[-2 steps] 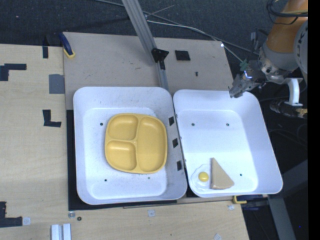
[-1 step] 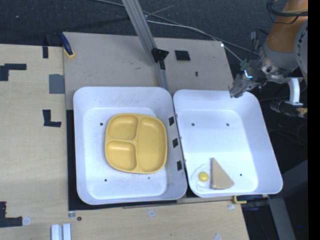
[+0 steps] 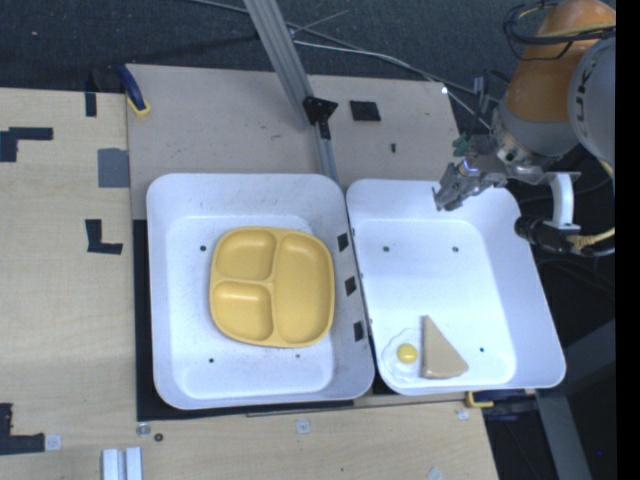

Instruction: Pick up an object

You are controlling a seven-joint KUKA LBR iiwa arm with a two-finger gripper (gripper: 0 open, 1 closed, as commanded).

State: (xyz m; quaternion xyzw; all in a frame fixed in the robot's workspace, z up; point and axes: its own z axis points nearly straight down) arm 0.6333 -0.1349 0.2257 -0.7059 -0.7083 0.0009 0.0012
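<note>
Yellow plate [image 3: 271, 287] in the left bin [image 3: 165, 268]. In the right bin [image 3: 530, 298], near the desk's front edge: yellow ball [image 3: 406, 352], tan wedge [image 3: 438, 351] beside it. Well apart, over that bin's far rim: end effector [image 3: 450, 195], grip unreadable.

arm [image 3: 560, 78] cropped at right edge, jaws indistinct

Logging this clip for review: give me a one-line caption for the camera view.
Tool above right bin's far edge; yellow divided plate in left bin; tan wedge and fried egg near.
</note>
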